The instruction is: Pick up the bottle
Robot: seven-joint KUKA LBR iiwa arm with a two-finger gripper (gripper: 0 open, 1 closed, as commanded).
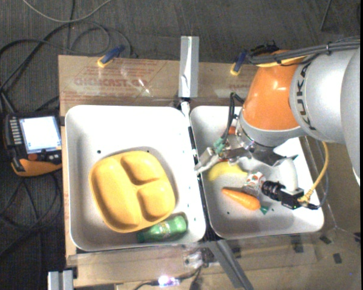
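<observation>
The green bottle [164,228] lies on its side in the left bin [75,162], at about six o'clock of that bin, just against the lower rim of the yellow divided plate [133,189] and near the bin's front wall. The arm [278,101] hangs over the right bin [302,222], and its gripper [221,153] is low at about nine o'clock of that bin, close to the wall between both bins; whether the claw is apart or together I cannot tell, because the wrist covers it. Below it lie a yellow banana-like fruit [224,171] and a carrot [242,199]. So the gripper is well apart from the bottle, and I judge that the reach is not yet begun. To do it well, the arm should rise first over the middle wall, travel toward seven o'clock, and turn the wrist so the claw closes across the narrow body of the bottle. It should come down on the middle of the bottle, away from the plate rim, because a finger landing on the plate could push the bottle aside.
</observation>
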